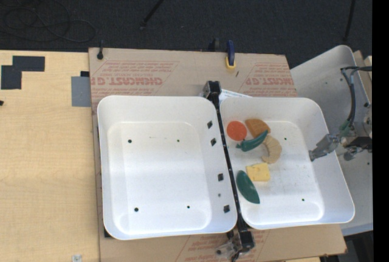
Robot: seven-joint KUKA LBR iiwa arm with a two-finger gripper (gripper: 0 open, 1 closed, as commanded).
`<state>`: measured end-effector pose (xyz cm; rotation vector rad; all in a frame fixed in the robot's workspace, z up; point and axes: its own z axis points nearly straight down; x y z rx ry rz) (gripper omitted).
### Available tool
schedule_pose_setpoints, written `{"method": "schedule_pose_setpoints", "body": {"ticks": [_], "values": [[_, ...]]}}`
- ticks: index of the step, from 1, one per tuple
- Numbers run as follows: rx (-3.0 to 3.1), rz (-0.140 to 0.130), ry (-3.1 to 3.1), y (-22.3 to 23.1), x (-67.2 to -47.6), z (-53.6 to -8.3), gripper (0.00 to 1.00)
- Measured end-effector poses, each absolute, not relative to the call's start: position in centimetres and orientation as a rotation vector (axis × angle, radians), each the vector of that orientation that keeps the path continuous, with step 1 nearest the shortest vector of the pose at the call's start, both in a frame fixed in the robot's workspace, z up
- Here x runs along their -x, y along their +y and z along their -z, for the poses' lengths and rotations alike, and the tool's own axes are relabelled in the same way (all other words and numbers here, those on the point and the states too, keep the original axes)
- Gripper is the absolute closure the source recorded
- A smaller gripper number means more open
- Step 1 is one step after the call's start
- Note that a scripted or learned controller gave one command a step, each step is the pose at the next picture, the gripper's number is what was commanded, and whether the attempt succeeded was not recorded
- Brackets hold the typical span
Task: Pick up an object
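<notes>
The right bin [304, 209] holds several small objects near its left side. A red-orange disc [236, 130] lies next to a brown-orange piece [257, 126]. Below them are a teal curved piece [251, 144] and a tan round piece [271, 150]. A yellow block [259, 172] sits lower, touching a dark green leaf-shaped piece [248, 187] by the divider. My gripper [320, 150] hangs at the right bin's right wall, well to the right of the objects, with nothing seen in it.
The left bin [115, 163] sits beside the right one on a cardboard sheet [152, 75]. A black clamp strip [220, 157] runs between the bins. A white panel [328, 75] and cables stand at the right, behind my arm.
</notes>
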<state>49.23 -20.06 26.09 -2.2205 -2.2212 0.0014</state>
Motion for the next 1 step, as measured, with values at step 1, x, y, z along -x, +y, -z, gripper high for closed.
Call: {"method": "schedule_pose_setpoints", "body": {"ticks": [1], "values": [[2.215, -0.004, -2.219, -15.61, -47.79, -8.26, 0.00]]}}
